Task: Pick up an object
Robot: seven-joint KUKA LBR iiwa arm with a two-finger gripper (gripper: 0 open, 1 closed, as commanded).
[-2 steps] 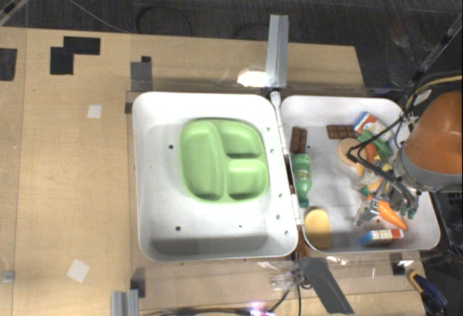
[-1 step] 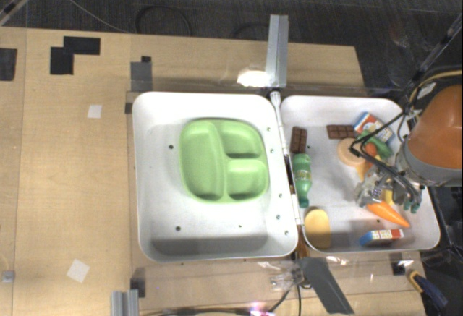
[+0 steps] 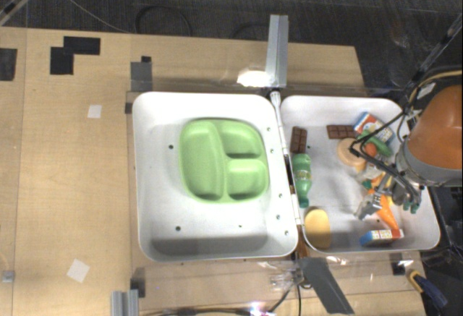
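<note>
Plainly, no single object is singled out yet; the candidates lie loose in the right bin [image 3: 340,247]. Nearest the arm is a crowded heap at about four o'clock in that bin: an orange carrot-shaped piece [image 3: 389,215], a small blue-and-white box [image 3: 380,236] just below it, and a colourful carton [image 3: 367,124] up at one o'clock. The pincer [image 3: 376,199] hangs over this heap, black cables trailing around it; whether its jaws are apart or together I cannot tell, and nothing can be made out between them.

Further left, the pieces lie well apart, which would make them easier to take: a yellow rounded item [image 3: 317,223] at seven o'clock, a green bottle [image 3: 302,177] lying along the left wall, a brown bar [image 3: 298,138] above it, and another brown bar [image 3: 340,131] near twelve o'clock.

Beyond, the left bin [image 3: 152,184] holds a green divided tray [image 3: 223,159] at its centre. Both bins rest side by side on the wooden worktop [image 3: 65,184], presumably so one can feed the other.
</note>
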